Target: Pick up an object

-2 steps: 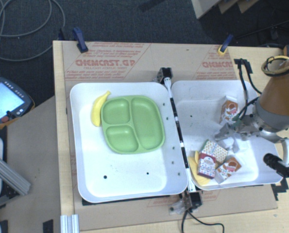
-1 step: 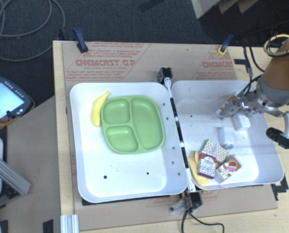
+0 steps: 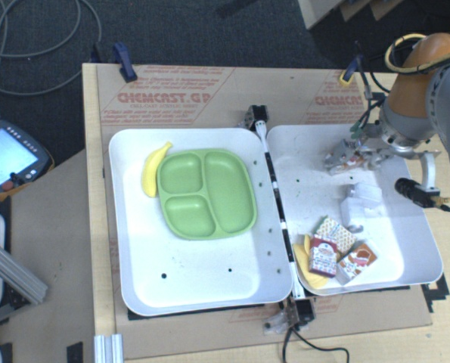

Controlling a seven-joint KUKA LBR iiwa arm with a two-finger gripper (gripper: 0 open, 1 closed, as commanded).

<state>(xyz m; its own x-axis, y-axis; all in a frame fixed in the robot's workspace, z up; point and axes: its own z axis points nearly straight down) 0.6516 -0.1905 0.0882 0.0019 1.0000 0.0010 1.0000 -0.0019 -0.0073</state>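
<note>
Arm (image 3: 429,74) — cropped at right; hand (image 3: 344,159) blurred

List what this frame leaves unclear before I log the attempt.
- Hand: small and blurred in the camera view; its grip state is unreadable.
- Small cartons: print too small to read.
- Yellow item under the cartons: mostly covered by them, identity unclear.
- Banana: right edge hidden by the green tray.

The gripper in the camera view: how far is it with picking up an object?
Done: the arm has brought the gripper over the far part of the right bin. In hand: nothing that I can see between its jaws. Left: the whole pick. The small packets lie at that bin's near edge, the banana and green tray in the left bin.
</note>
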